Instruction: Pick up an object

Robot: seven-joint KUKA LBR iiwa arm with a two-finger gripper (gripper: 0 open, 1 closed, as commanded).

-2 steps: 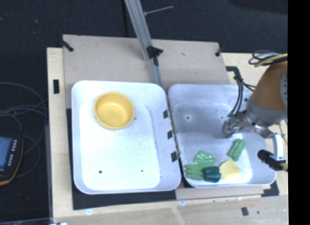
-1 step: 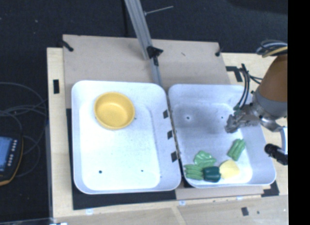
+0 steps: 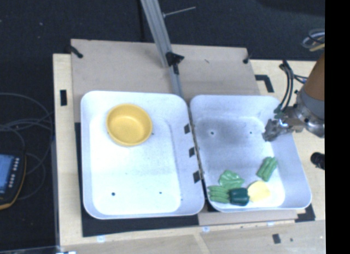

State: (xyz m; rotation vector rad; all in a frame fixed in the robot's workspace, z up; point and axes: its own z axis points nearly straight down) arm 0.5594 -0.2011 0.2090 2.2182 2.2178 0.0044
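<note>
Two shallow white bins sit side by side on the counter (image 3: 65, 138). The left bin (image 3: 131, 193) carries a yellow bowl (image 3: 129, 124), upright in its far left part. The right bin (image 3: 235, 133) carries a cluster along its near edge: a light green piece (image 3: 231, 179), a darker green piece (image 3: 218, 194) just beside it, a dark teal block (image 3: 238, 196) touching both the green cluster and a yellow object (image 3: 259, 192), and a separate green ridged piece (image 3: 267, 168) lying tilted nearer the right wall. The arm (image 3: 314, 92) enters from the right; its gripper (image 3: 272, 131) hangs over the right bin's right side, apart from the objects. The jaws appear to hold nothing, though whether they stand wide or narrow cannot be told at this resolution.
</note>
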